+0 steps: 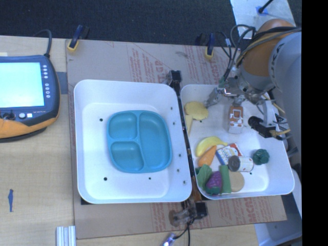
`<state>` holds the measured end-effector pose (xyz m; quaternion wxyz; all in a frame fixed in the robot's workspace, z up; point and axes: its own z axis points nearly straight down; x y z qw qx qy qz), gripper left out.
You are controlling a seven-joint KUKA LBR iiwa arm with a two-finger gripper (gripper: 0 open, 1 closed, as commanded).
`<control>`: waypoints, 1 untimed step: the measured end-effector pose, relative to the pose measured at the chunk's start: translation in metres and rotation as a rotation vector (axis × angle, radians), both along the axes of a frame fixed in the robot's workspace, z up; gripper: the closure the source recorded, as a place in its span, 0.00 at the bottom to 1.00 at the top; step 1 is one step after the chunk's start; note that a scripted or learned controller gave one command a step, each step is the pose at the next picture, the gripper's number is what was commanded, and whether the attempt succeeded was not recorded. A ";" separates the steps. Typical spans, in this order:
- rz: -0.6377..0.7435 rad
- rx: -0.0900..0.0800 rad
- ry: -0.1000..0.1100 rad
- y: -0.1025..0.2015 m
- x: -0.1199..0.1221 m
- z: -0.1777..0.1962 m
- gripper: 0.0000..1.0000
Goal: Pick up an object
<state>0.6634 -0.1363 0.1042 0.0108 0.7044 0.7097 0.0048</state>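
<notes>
Blue divided plate (139,141) in left bin (84,137); toy foods heaped in right bin (279,181); arm (266,55) above.

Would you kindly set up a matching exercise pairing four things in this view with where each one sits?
Things:
1. blue divided plate
2. green ball
3. pale yellow piece
4. purple grapes

Places:
A. right bin, far left corner
B. left bin, centre
C. right bin, near left corner
D. right bin, right side

Pairs: 1-B, 2-D, 3-A, 4-C
</notes>
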 end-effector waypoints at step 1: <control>-0.001 0.000 -0.004 -0.059 -0.036 0.000 0.00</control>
